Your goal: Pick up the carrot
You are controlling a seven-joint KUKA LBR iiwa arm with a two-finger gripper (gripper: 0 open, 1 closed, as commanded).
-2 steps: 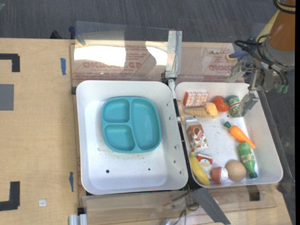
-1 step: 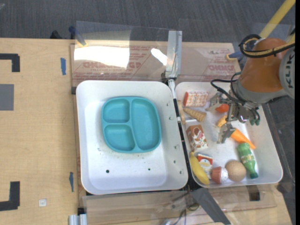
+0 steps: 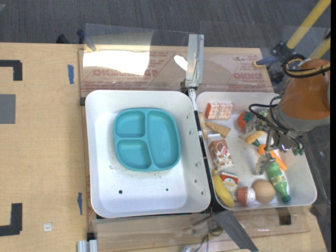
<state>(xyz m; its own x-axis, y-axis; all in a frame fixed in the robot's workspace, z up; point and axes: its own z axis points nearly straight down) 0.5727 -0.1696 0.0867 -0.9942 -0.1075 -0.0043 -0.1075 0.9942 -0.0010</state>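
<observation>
The arm comes in from the right, its orange band above the wrist hanging over the right edge of the right bin. Below the band the wrist, wrapped in dark cables, points down into that bin, and the hand sits low among the toys in the bin's right half. I cannot tell how the hand is set; the cables and clutter hide that.

The carrot, a small orange piece, lies in the right bin just beside the hand's tip and touching the top of the green bottle; whether the hand touches it cannot be told.

There are two white bins side by side. The left bin holds one teal divided plate with three compartments. In the right bin, placed from the carrot: one green bottle just below it, one brown egg-shaped toy below and to the left, one banana far left along the lower edge, one small carton to the left, one cone up and left, one box near the top edge, and one red-orange tomato-like toy up and left.

The bins rest on a light wooden table with black tape marks and blue tape tabs. A clear plastic sheet stands behind the bins, and grey carpet lies beyond.
</observation>
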